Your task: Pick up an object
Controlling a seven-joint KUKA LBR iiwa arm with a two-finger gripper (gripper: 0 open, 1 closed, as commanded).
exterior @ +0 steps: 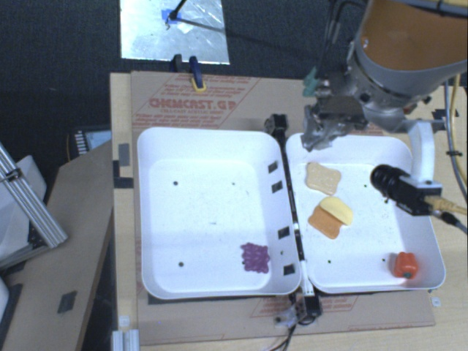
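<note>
1. the pincer (319, 139) hangs at the far edge of the right bin (365, 151), close to the divider between the two bins; how far it is open cannot be told, and nothing shows in its grip.
2. just below it in the view lies a tan bread slice (322, 178).
3. a little further on, a yellow wedge (337, 209) rests on an orange piece (325, 223).
4. well apart, in the near right corner, sits a red-orange pepper (405, 265).
5. across the divider, in the left bin (197, 141), a purple grape bunch (255, 257) lies near the front wall.
</note>
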